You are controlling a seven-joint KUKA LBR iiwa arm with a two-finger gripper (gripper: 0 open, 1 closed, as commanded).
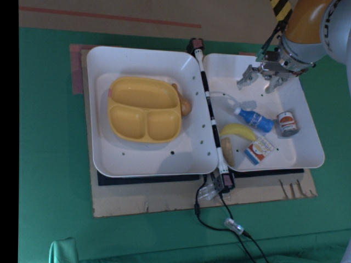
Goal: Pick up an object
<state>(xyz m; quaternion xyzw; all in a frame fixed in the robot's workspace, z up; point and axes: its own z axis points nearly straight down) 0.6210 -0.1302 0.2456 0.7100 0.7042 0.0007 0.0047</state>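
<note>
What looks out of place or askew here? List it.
The blue bottle and can lie tipped on their sides in the right bin. A brownish item sits wedged against the yellow tray's right edge, outside its compartments.

Grey arm [334, 26], orange band, metal hand [259, 81]

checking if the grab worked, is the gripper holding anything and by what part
Nothing is held. The gripper is open above bare floor in the right bin, apart from the blue bottle and can.
</note>
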